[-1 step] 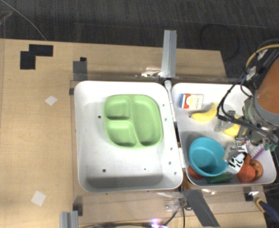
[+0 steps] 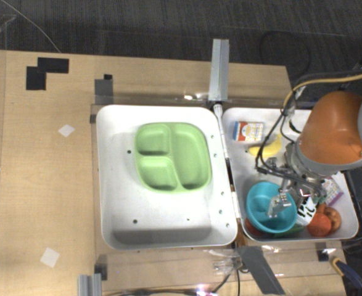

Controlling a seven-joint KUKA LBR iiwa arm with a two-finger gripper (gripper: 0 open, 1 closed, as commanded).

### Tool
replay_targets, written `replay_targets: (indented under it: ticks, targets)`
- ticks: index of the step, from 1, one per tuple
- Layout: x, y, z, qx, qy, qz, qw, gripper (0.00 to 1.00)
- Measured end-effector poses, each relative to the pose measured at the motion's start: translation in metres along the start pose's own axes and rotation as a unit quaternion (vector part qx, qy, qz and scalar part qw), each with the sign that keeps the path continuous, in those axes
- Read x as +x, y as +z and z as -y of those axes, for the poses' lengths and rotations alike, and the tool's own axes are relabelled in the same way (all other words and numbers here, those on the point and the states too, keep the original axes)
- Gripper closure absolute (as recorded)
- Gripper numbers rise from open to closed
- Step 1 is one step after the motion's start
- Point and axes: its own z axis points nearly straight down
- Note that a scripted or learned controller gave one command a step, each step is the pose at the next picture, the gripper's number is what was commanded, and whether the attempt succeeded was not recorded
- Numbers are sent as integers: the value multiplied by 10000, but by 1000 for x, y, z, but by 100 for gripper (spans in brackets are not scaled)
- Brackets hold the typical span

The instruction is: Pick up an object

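1. My arm (image 2: 335, 134) comes in from the right edge, its orange band rounded and facing up at me.
2. Grey wrist section sits just below-left of the band, angled down and to the left.
3. Black and yellow cables loop off the wrist's upper left side.
4. My gripper (image 2: 279, 207) hangs at the lower-left end of the wrist, pointing downward.
5. Metal fingertips sit close together; I can't make out whether anything lies between them.

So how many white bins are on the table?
2. The left bin holds a green divided tray. The right bin holds a blue bowl and other things, under the arm.
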Motion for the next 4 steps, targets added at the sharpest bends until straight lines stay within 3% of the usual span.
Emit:
replay_targets:
  ticks: [1,2,3,4]
  targets:
    - [-79,20,51,22,364,80,9993,0]
    - [-44,19,-1,16,545,91,9985,0]
    - [-67,18,9,24,-1260,67,9920,0]
    - [-58,19,-4,49,-1967,95,9804,0]
